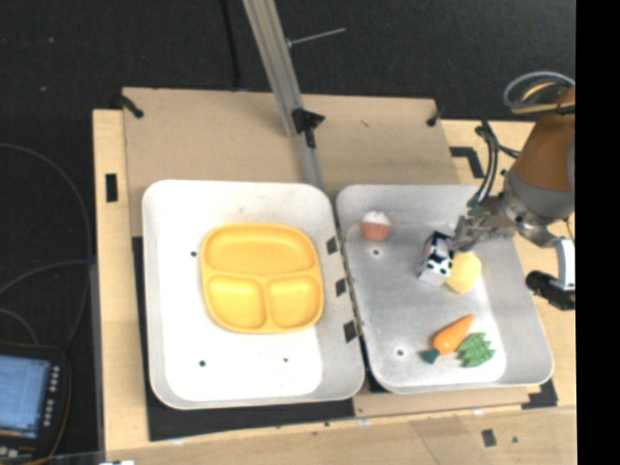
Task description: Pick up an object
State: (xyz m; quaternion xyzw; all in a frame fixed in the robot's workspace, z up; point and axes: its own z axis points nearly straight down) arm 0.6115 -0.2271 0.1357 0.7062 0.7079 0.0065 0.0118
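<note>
White right bin [504, 356] holds the candidates: cupcake [376, 227] near its back-left corner, cow toy [437, 259] touching lemon [465, 272] mid-bin, carrot [452, 336] and green leaf [476, 350] near the front edge. Gripper [472, 229] low just behind cow and lemon; nothing visibly held, open or closed can't tell. Pick not done yet. Cupcake has open room around it; cow and lemon are crowded together. Left bin [174, 356] carries a yellow tray [262, 277].

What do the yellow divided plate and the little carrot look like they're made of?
The yellow divided plate looks like moulded plastic: one even colour, soft sheen, rounded compartment walls. The carrot seems a toy, probably plastic or rubber, with flat, uniform orange and a smooth surface; it is too small here to tell which.
</note>
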